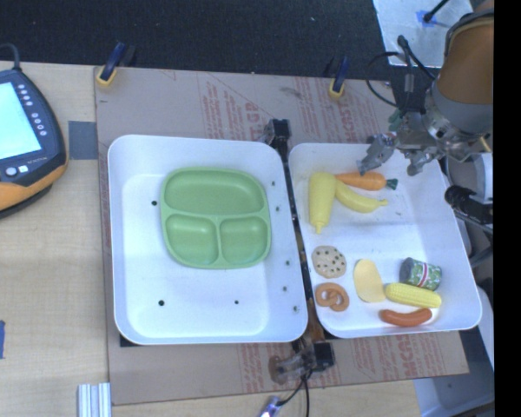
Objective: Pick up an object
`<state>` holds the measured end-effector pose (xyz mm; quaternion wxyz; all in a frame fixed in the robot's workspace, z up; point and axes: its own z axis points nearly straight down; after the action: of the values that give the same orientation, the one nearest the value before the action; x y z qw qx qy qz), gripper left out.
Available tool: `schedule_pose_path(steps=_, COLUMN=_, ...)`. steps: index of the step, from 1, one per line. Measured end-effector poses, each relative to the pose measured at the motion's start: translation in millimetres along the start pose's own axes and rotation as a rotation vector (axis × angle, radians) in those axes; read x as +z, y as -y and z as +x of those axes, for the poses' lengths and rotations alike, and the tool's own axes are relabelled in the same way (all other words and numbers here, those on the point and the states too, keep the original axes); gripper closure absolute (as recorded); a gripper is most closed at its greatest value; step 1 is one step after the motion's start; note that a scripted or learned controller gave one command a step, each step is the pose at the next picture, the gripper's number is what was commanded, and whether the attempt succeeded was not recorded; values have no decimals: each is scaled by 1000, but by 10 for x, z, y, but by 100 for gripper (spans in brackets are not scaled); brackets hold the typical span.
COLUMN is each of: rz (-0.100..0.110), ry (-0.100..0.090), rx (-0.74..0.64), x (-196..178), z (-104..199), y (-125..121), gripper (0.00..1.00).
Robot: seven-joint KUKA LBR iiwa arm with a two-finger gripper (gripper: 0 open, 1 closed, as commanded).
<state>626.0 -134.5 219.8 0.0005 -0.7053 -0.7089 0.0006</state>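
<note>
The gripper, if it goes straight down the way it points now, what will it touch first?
Probably the toy carrot, which lies just below the gripper at the far end of the right bin, resting against the banana. Height is hard to judge from this slanted view.

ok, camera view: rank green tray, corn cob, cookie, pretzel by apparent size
1. green tray, far the largest.
2. corn cob.
3. cookie and pretzel: they look about alike, so I won't rank them.

No text can be read; red print on the cardboard sheet (243, 111) and the green can's (421, 274) label are too blurred.
</note>
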Motion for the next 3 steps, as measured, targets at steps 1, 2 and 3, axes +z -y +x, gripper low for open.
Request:
schedule_pose_path(steps=1, rz=0, ry=0, rx=-1, x=283, z=725, y=-308, gripper=0)
schedule_pose_path(steps=2, rz=3, ry=1, rx=2, x=281, z=813, y=55, gripper=0)
schedule_pose_path(steps=3, rz=0, ry=0, rx=1, x=280, z=853, y=-106, gripper=0)
